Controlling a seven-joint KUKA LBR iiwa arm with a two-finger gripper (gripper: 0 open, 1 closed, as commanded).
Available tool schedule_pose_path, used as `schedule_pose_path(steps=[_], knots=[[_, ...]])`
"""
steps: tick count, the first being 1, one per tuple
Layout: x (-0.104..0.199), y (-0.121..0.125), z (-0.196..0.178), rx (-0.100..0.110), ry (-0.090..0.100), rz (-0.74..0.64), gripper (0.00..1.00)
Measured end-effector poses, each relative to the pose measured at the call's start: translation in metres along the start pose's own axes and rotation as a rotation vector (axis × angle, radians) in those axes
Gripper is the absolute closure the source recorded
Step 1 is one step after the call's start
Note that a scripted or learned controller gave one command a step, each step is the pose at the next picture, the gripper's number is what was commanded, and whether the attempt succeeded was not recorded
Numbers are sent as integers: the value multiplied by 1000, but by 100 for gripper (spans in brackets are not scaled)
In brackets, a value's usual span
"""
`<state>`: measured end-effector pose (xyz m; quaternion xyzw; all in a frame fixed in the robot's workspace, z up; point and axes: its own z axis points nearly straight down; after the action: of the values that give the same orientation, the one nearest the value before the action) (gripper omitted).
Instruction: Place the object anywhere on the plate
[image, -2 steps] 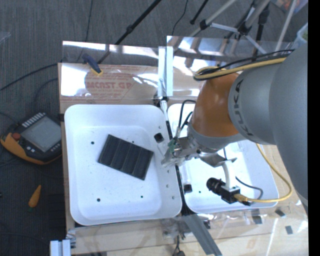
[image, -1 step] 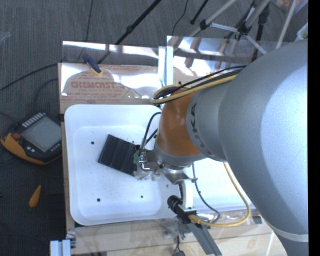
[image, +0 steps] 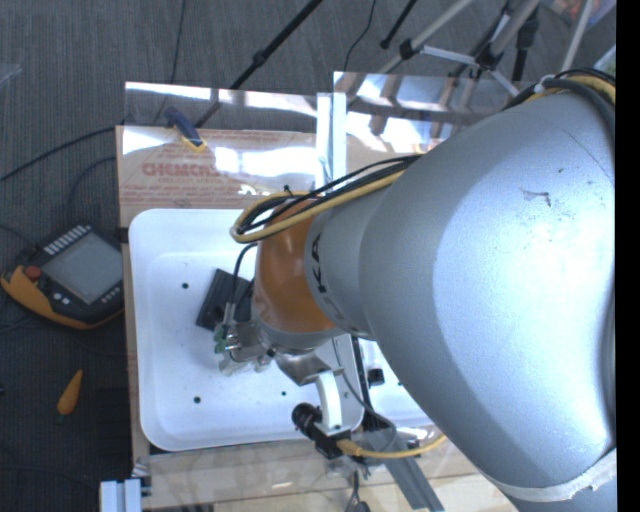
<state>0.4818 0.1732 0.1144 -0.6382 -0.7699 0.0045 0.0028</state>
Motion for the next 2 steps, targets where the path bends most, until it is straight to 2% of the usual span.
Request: schedule_pose_path(steps=[1,2], knots=[[24,5,-20,-3,-1,-450,100],[22,6,-57,-10,-3,-1055,100]])
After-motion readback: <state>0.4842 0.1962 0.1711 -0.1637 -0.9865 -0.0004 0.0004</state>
